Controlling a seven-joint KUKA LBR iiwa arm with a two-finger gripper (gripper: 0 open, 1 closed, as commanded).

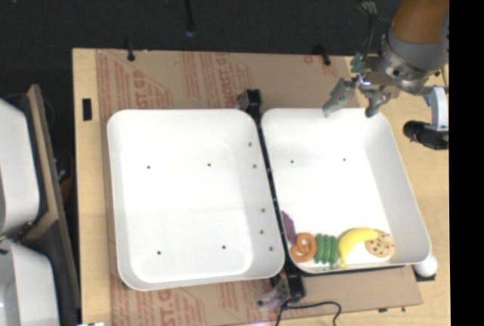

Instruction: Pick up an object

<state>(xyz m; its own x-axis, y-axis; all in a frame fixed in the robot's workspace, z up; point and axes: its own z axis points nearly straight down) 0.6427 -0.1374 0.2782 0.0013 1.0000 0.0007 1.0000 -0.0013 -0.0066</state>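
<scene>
Nearest you, along the near wall of the right bin (393,143), sits a row of small toy foods, all well below the gripper (352,107) and far from it. Reading left to right: a thin purple piece (288,225) lies furthest to the gripper's left, then an orange pretzel-shaped ring (304,247), a green ribbed piece (327,249) touching it, a yellow banana (355,239), and a tan cookie (380,245) resting against the banana, slightly to the gripper's right. You see the gripper hanging over the bin's far rim with its two fingers spread wide apart and nothing between them. The left bin (121,166) lies well off to the gripper's left. Both bins rest on a cardboard sheet (189,79).
</scene>
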